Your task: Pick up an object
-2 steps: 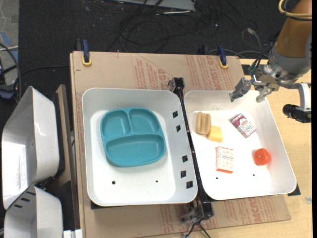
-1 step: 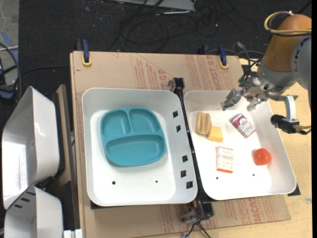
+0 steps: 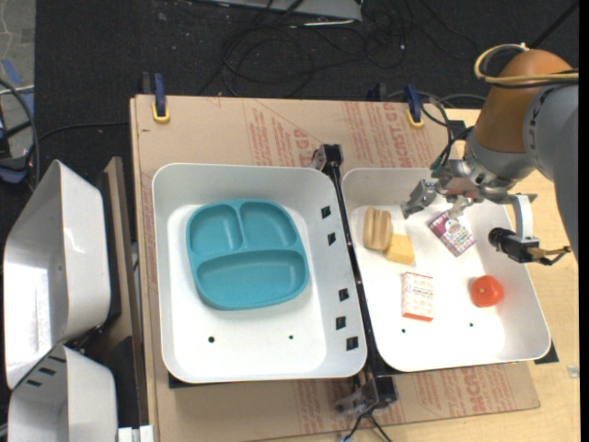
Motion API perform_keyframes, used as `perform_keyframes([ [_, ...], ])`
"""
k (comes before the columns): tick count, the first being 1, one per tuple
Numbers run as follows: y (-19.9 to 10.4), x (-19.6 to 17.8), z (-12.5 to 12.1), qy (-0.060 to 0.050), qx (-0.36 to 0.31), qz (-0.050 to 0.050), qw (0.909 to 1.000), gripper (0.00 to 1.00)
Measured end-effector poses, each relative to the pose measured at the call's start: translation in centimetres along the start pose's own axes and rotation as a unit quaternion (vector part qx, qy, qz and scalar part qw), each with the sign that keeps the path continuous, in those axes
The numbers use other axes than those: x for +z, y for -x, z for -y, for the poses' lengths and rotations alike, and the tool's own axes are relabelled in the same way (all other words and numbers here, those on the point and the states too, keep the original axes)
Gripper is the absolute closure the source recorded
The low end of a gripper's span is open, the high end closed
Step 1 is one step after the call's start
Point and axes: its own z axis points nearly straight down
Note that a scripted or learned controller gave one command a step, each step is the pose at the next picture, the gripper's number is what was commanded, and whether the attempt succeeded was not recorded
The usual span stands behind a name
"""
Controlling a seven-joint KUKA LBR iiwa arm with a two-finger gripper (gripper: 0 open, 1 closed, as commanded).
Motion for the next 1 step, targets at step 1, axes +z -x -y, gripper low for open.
perform_keyframes([
  [1,0.0,-1.34,-0.15,0.003,-0.001,0.001,1.0,1.0],
])
